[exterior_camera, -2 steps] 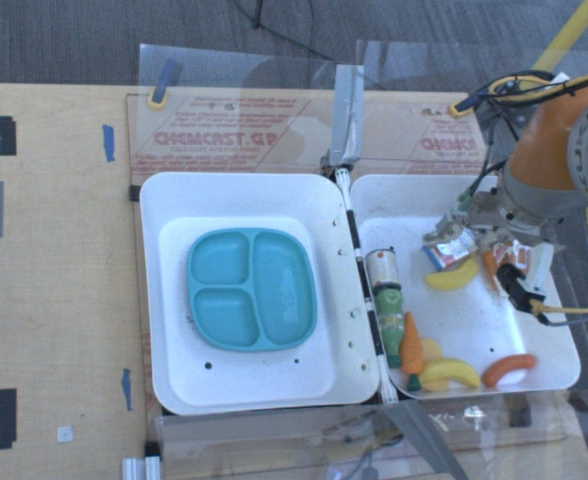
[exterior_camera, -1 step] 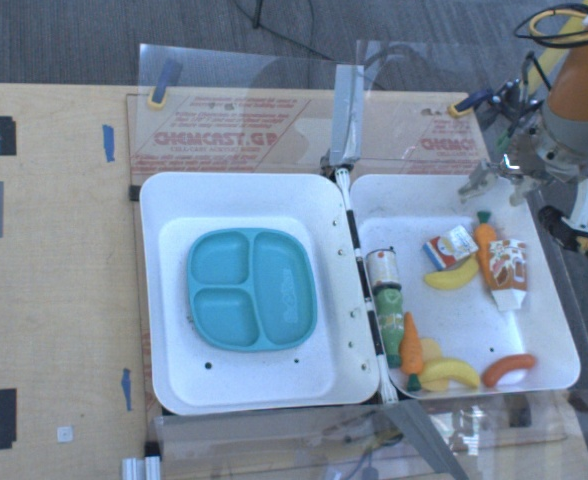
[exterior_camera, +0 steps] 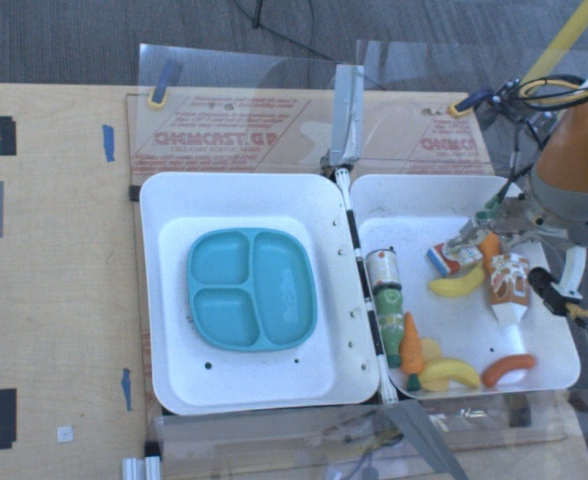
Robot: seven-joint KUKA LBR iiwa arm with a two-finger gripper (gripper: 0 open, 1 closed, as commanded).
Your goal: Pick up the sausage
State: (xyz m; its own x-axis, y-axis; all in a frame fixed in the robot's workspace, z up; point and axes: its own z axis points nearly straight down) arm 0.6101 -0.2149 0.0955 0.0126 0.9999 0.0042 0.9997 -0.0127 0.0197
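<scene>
We see the sausage lying untouched near the front right corner of the right bin, just beside a white bottle and near a banana. Our end effector sits well apart from it, over the back of that bin by a second banana; we cannot tell its state. We judge the pick-up not yet begun: approach, grasp and lift all remain.

Two white bins sit side by side. One blue plate, two bananas, one carrot, one sausage, one can, one sauce bottle.
</scene>
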